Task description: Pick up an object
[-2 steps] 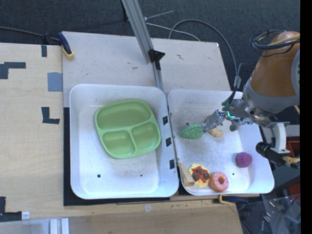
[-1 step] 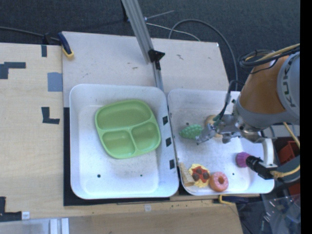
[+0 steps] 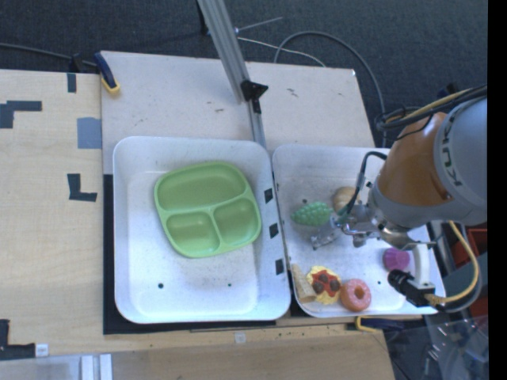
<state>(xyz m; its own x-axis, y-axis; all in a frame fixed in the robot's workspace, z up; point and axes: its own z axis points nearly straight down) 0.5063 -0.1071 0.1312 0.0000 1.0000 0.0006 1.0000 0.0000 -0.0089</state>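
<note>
The right bin point(image 3: 317, 165) holds several toys. A green bumpy toy point(image 3: 310, 212) lies near its left wall, and a tan round piece point(image 3: 344, 197) sits just behind the wrist. At the front lie a pizza slice point(image 3: 321, 283) and a pink donut point(image 3: 356, 294), with a magenta piece point(image 3: 396, 258) partly under the arm. My gripper point(image 3: 326, 232) hangs low in the middle of this bin, just right of and below the green toy. I see nothing held in it.
In the left bin point(image 3: 127, 212) lies a green divided plate point(image 3: 207, 208). A slanted metal pole point(image 3: 226, 38) runs from the top down to the wall between the bins. A blue and yellow clamp point(image 3: 107, 74) sits at the bench's back left.
</note>
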